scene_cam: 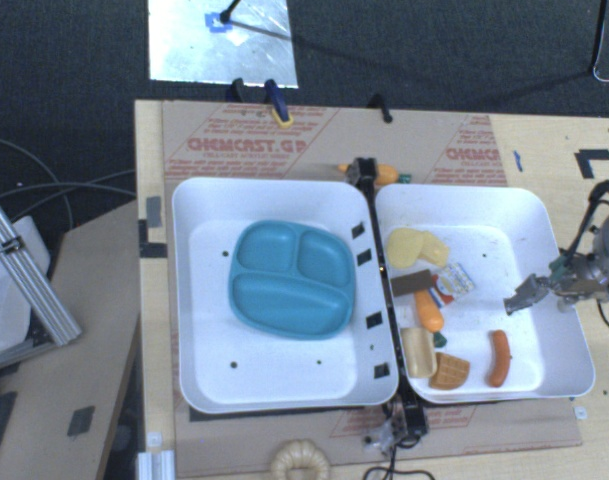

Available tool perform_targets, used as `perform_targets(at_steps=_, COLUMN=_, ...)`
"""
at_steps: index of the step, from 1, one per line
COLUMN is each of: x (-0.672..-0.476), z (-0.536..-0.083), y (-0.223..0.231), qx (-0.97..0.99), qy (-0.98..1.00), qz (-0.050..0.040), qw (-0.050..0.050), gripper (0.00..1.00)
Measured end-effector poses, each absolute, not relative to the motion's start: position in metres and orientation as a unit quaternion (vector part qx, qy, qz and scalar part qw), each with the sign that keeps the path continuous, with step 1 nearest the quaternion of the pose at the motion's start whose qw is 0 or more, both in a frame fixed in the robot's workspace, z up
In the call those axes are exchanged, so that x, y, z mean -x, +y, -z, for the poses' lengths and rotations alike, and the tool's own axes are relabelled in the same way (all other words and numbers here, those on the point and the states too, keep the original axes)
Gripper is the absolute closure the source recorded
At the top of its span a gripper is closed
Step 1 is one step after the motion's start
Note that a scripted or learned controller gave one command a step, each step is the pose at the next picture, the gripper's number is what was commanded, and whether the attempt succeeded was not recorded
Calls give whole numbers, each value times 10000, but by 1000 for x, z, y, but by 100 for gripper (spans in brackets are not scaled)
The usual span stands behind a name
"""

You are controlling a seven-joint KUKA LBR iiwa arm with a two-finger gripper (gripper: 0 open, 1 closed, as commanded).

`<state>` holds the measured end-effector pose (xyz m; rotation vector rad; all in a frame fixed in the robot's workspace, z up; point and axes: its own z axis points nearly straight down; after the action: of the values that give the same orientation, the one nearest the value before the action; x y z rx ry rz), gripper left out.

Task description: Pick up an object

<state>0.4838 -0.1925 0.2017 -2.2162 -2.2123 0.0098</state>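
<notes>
The gripper [516,301] hangs over the right side of the right bin [544,213], reaching in from the right edge; whether its tips are apart or together I cannot tell, and nothing shows between them. Nearest to it is the sausage [498,357], just below and slightly left of the gripper, lying with its long axis nearly upright in the view. It looks the likeliest target, a short drop away. Farther left of the gripper lie the waffle [449,370] and the carrot [429,311], then the yellow piece [416,248] near the divider. Farthest off, the blue plate [292,278] sits in the left bin [199,238].
</notes>
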Motion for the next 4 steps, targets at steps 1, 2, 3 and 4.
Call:
perform_targets(at_steps=1, x=-487, z=-208, y=-192, qx=7061, qy=-7081, qz=1, qw=-4, gripper=0)
perform_targets(at_steps=2, x=-490, z=-166, y=-192, qx=7066, qy=-7076, qz=-1, qw=8, gripper=0)
perform_targets(at_steps=3, x=-491, z=-110, y=-201, qx=7069, qy=-7073, qz=-6, qw=16, gripper=0)
perform_targets(at_steps=4, x=-491, z=-83, y=-201, qx=7067, qy=-7075, qz=-1, qw=9, gripper=0)
